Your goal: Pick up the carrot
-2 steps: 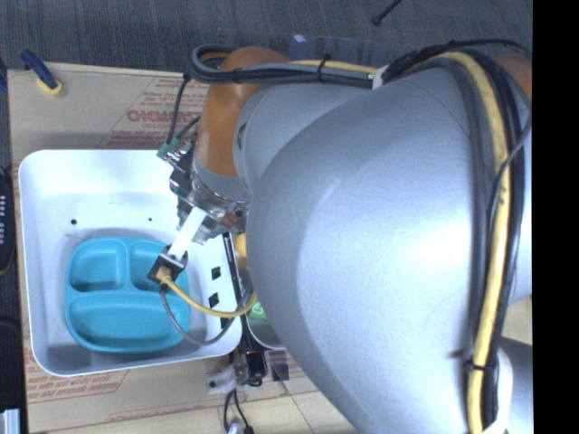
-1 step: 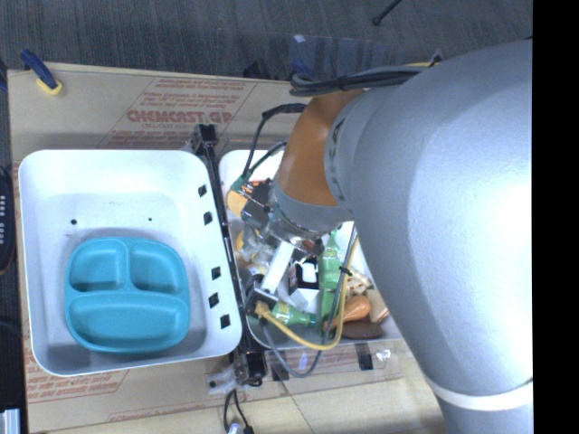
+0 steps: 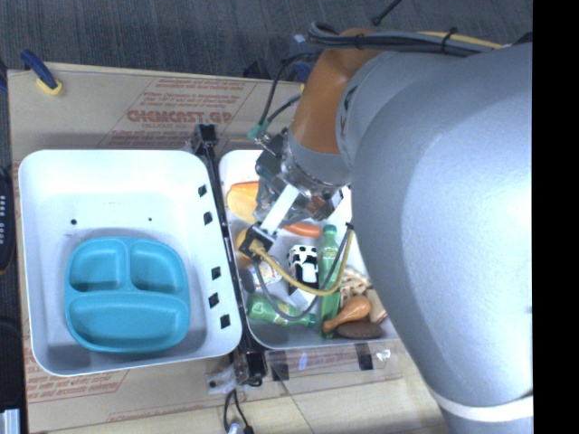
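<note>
Where the arm (image 3: 434, 206) overhangs the right bin (image 3: 233, 165), the carrot (image 3: 303, 230) (half hidden) lies by the hand (image 3: 294, 208), its opening unreadable.

One grey arm (image 3: 452, 197) reaches in from the view's right; its bulky last link looms to the right of the gripper (image 3: 294, 202) and below it. The orange band (image 3: 324, 93) sits just up-view of the gripper, slightly right. A grey wrist (image 3: 312, 156) lies directly between band and gripper, tilted down and to the view's left. Dark cables (image 3: 276, 107) loop past the band, up-left of the gripper. The gripper points down-left, away from the big link, its tip masked by its own body
</note>
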`<state>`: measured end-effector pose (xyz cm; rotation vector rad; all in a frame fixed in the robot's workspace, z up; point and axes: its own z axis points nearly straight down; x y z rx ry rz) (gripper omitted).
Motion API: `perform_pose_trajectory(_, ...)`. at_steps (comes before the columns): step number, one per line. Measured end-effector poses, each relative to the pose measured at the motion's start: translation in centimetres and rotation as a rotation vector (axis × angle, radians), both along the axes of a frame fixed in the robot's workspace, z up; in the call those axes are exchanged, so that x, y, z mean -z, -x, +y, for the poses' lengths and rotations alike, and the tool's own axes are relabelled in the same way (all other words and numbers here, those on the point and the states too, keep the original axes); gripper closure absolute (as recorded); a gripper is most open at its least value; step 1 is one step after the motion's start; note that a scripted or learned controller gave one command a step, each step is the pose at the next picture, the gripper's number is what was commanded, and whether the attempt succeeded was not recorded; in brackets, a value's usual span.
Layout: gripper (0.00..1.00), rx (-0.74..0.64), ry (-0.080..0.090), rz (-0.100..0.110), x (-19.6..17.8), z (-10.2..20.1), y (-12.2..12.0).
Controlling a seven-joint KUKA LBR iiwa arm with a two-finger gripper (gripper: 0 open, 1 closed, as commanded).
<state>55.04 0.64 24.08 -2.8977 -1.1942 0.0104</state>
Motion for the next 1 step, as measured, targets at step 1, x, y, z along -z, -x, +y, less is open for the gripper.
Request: perform_pose_trajectory(1, 1.00, 0.199, 0.002, 0.007, 4.93, -4.53, 4.76)
